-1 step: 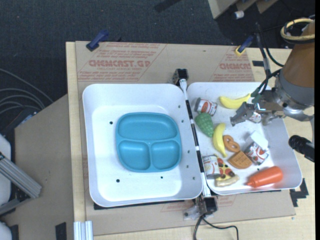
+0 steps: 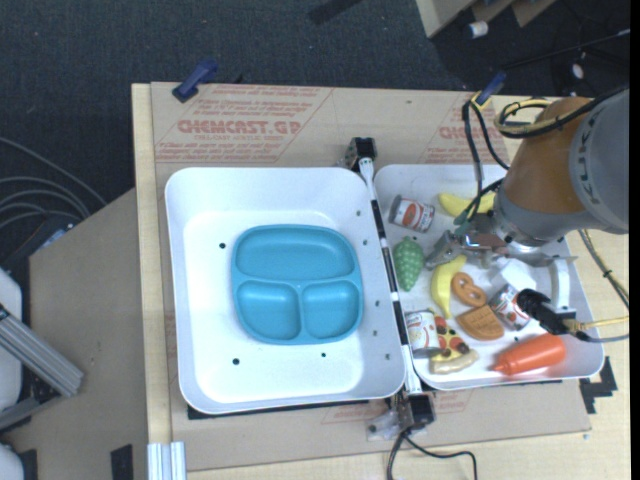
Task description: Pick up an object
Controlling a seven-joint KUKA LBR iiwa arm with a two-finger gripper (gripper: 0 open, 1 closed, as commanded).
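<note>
Left bin [image 2: 190,268]: blue three-compartment tray [image 2: 297,282] at centre, flat on the floor. Right bin [image 2: 590,363]: toy food scattered across the floor. Small can [image 2: 411,214] and yellow banana [image 2: 456,204] near the far edge. Green item [image 2: 408,264] against the left wall. Second yellow piece [image 2: 443,288] at mid-floor, touching a brown doughnut-like item [image 2: 467,289]. Toast slice [image 2: 481,322] just beside it, toward the near edge. Orange carrot [image 2: 528,354] along the near edge, by the right corner. Pizza slice [image 2: 450,353] and second can [image 2: 420,328] at the near left corner. Gripper [image 2: 462,240] low over mid-floor, just above the second yellow piece. Finger spacing: cannot tell. Nothing visibly held between them.
</note>
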